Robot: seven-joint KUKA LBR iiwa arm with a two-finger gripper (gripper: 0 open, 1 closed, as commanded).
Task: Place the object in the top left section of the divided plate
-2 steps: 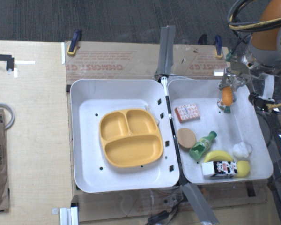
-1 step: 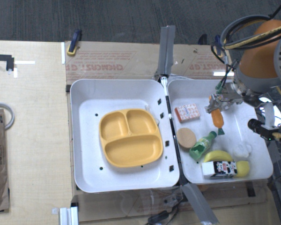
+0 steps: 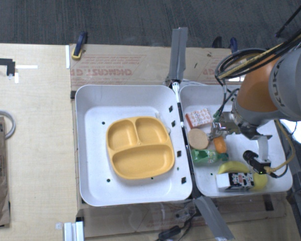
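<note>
The yellow divided plate (image 3: 139,147) lies in the left bin (image 3: 90,149), with two small sections at the back and one large section at the front. Its top left section (image 3: 121,133) holds nothing. My gripper (image 3: 219,130) hangs low over the right bin (image 3: 278,185), among the objects there. It is directly above a small orange object (image 3: 220,145) and beside a tan round piece (image 3: 198,139). The wrist hides whatever lies right under the gripper.
The right bin also holds a red and white packet (image 3: 198,117), a green item (image 3: 205,156), a banana (image 3: 238,168) and a black and white box (image 3: 235,181). A grey divider (image 3: 178,59) runs between the bins. Cables (image 3: 241,64) loop above the arm.
</note>
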